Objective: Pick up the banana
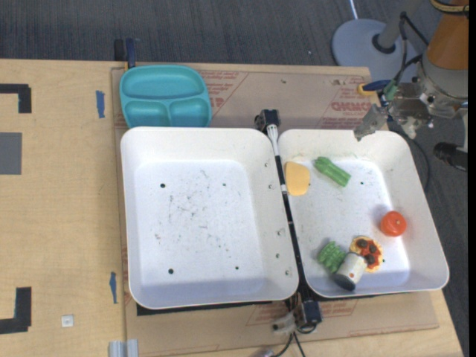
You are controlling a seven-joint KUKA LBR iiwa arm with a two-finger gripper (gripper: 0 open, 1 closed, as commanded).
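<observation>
Nearest us, against the six o'clock wall of the right bin (428,262), lies a small white and dark cylinder (347,275). Just beyond it sit a green lump (331,255) and a multicoloured piece (367,249).

The banana (297,178) lies at about ten o'clock in that bin, a stubby yellow shape close against the wall shared with the left bin (141,222). We judge it a light, stiff toy with a smooth and likely slippery skin, so it may skid or roll out of a closing grasp. We would take it across its narrow width, near the middle. The wall at its nine o'clock side leaves little room there, so an approach along the twelve-to-six line looks safer.

At the banana's three o'clock, near but apart, lies a green oblong piece (332,171). An orange ball (393,224) sits well apart at four o'clock.

The gripper (375,121) hangs over the bin's rim at the banana's two o'clock, well apart from it. We cannot tell whether it is wide or narrow, and we see nothing in it.
</observation>
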